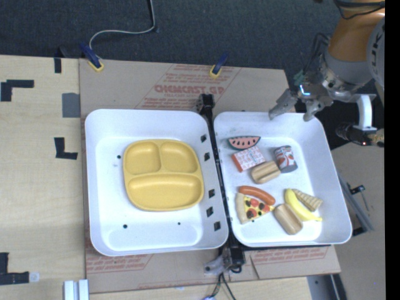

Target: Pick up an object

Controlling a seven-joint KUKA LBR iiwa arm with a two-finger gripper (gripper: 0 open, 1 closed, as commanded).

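Dark blue-grey carpet ran behind the wooden desk (37,186), with a sheet of printed brown cardboard (181,89) laid on the desk under two shallow white plastic bins. Left bin (103,167) held a yellow three-compartment plastic plate (164,174), sitting flat near the middle. Right bin (334,199) held the toy food — a red watermelon slice with green rind (244,143) near the bin's far left, a red-and-white checked packet (249,160) just in front of it, a small red-and-grey can (285,158) to the right of the packet, and a tan bread roll (265,172) touching or nearly touching the packet's lower edge. Nearer the front: a red sausage (255,194) lying just above a pizza slice with red toppings (251,209), a second tan bread roll (287,219), a yellow banana (300,206) and a cream-coloured cone (307,200) resting against the banana.

Grey arm with an orange band (353,33) reached in from the right. Its two-finger pincer (294,110) hung over the far right rim of the right bin, fingers spread apart and released — nothing between them. All toy pieces lay in the bin, well apart from the pincer. A thin white cable (134,27) looped across the carpet, and two blue-and-yellow clamps (92,60) gripped the cardboard's far edge.
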